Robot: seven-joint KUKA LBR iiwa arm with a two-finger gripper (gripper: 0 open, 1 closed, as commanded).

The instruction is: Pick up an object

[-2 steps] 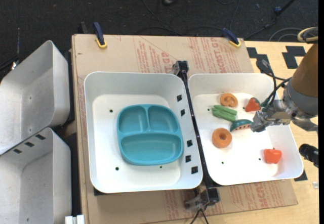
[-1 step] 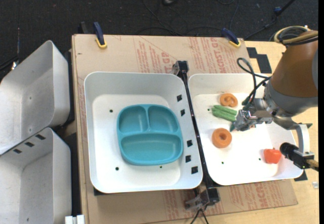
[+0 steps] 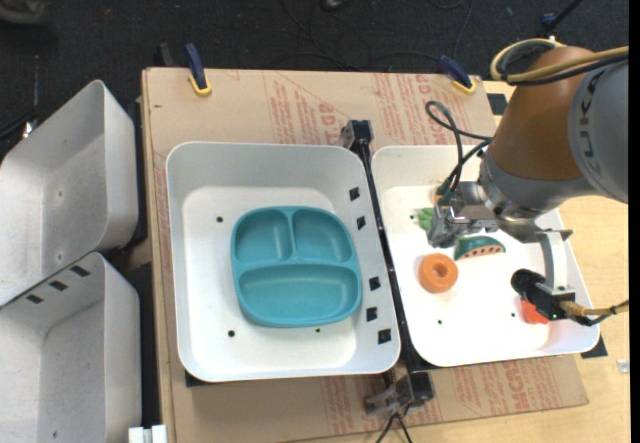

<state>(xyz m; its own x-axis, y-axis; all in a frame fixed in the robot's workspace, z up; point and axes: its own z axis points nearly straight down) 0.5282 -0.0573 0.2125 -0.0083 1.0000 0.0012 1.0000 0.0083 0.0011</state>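
Note:
My gripper (image 3: 448, 218) hangs low over the back left part of the right bin (image 3: 470, 341), under the grey and orange arm. A small green object (image 3: 428, 222) lies right beside it on its left, partly hidden by it. Whether the two touch I cannot tell. An orange ring (image 3: 438, 273) sits on the bin floor just in front of the gripper. A watermelon-slice toy (image 3: 481, 250) with a teal rind lies to the ring's right, under the wrist.
The left bin (image 3: 200, 331) holds a teal divided plate (image 3: 296, 266) in its middle. A black divider strip (image 3: 378, 261) runs between the two bins. Two more white bins (image 3: 60, 191) stand tilted off the bench at far left.

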